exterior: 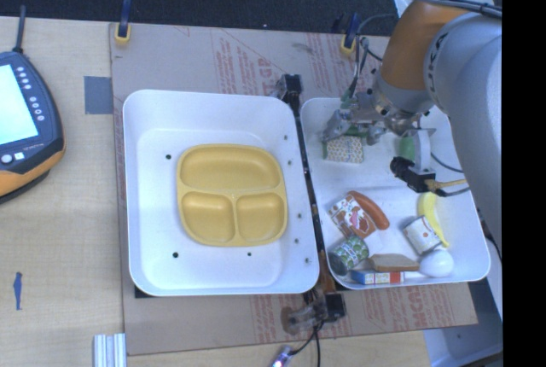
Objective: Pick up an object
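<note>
Over the right bin (478,267), the grey arm (456,75) with its glossy orange band is seen reaching to the far end. Left, a matte yellow three-part plate (230,193) lies in the other bin (141,186). Whether the gripper (358,128) is spread cannot be told; a pale speckled block (345,151) sits just below it. Nearer lie a sausage (373,208), banana (431,216) and egg (435,264).

My gripper (357,128) hangs low over the far end of the right shallow white bin (478,261), just above a small pale checkered block (345,150). Nearer in that bin lie a red sausage (370,209), a yellow banana (432,218) and a white egg (436,264). The left shallow white bin (145,186) holds a yellow three-compartment plastic tray (230,193).
</note>
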You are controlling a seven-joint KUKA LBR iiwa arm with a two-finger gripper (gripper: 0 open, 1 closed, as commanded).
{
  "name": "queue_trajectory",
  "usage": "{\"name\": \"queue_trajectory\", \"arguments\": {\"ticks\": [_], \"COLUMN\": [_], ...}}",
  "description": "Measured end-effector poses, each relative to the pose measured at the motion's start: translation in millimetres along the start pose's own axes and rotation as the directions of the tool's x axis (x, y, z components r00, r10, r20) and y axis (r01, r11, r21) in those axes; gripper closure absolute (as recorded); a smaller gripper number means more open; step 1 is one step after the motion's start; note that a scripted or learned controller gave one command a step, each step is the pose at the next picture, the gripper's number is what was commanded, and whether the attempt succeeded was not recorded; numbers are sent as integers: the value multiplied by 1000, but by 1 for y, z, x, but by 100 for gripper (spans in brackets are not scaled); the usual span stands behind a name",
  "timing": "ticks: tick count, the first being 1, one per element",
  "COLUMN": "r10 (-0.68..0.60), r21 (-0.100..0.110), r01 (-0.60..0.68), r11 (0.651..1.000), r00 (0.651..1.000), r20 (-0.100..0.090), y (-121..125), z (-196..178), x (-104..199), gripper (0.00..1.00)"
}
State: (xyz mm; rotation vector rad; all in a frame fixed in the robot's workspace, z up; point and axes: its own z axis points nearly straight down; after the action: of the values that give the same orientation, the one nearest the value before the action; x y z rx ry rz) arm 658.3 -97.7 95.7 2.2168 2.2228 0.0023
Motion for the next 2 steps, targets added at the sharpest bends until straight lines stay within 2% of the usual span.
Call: {"name": "queue_trajectory", "arguments": {"ticks": [2], "r10": [0], "r21": [5], "r01": [0], "r11": [1000], "r00": [1000], "r20": [-1], "y": [-2], "z": [4], "x": [-5], "gripper": [0]}}
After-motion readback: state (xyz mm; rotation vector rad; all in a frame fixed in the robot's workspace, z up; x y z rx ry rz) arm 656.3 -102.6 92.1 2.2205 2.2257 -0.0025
